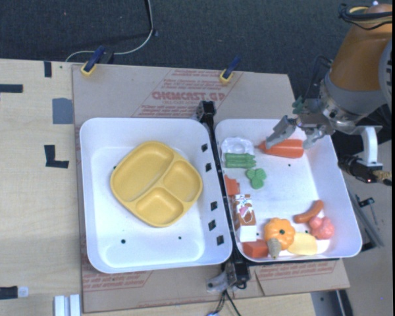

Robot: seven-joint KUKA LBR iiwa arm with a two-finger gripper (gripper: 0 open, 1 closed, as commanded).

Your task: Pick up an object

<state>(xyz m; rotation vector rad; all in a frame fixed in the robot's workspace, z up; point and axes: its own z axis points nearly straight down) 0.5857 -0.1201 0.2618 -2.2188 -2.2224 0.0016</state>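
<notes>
1. A long orange toy carrot (284,149) lies on its side in the right white bin (336,183), near the bin's far edge.
2. The grey two-finger gripper (296,135) is right above the carrot. One finger (277,135) points down to the left and the other finger (318,134) sits to the right, so they are spread wide apart. The carrot is just under them, and I cannot tell if they touch it. It does not look gripped.
3. The arm with the orange band (361,61) comes in from the right, above the bin's far right corner.
4. To the left of the carrot is a small clear plastic cup (236,145). Just in front of the cup lies a green toy bean pod (239,158), and beside that a small green broccoli-like piece (255,176).
5. Along the left wall of this bin are a small red block (232,186) and a flat brown and white packet (245,213).
6. At the near side of the bin there is a round orange toy pumpkin (279,232), a pale yellow piece (305,245), a pink bumpy toy (322,227), a red-orange sausage shape (309,211) and a flat red piece (255,248). They are packed close together.
7. The left white bin (99,229) holds a yellow plastic plate with three parts (157,183). It lies flat in the middle of the bin.
8. Both bins sit side by side on a brown cardboard sheet (178,94) on a light wooden bench (26,209).
</notes>
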